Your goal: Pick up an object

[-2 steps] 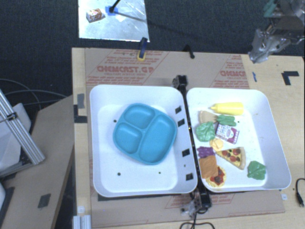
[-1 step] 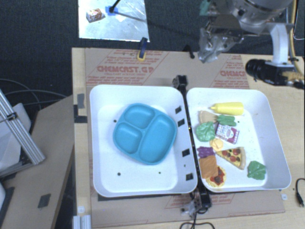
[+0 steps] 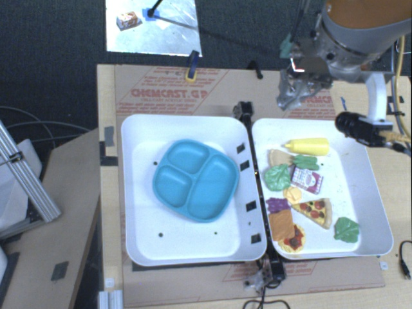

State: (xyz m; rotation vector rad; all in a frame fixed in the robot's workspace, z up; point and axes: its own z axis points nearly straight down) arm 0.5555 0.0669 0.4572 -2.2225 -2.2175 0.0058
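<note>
Overhead, hovering with the gripper (image 3: pixel 297 92) above the cardboard (image 3: pixel 168 89), just past the far rim of the right bin (image 3: pixel 376 198); impossible to tell how wide the grip is standing. Lying in that bin, apart from the gripper: yellow bottle (image 3: pixel 308 147) along the far side, tan wedge (image 3: pixel 277 157) just beside it, green leaf (image 3: pixel 278 177) touching a purple packet (image 3: pixel 307 179), its label too small for reading. Resting nearer the front: pizza slice (image 3: pixel 313 210), toast (image 3: pixel 281 224) and a second green piece (image 3: pixel 346 229) off towards the corner. Sitting alone in the left bin (image 3: pixel 138 237): blue plate (image 3: pixel 196 180) with three compartments. Showing in red print on the cardboard behind the bins: "CHEMCAST", repeating faintly towards the right.
</note>
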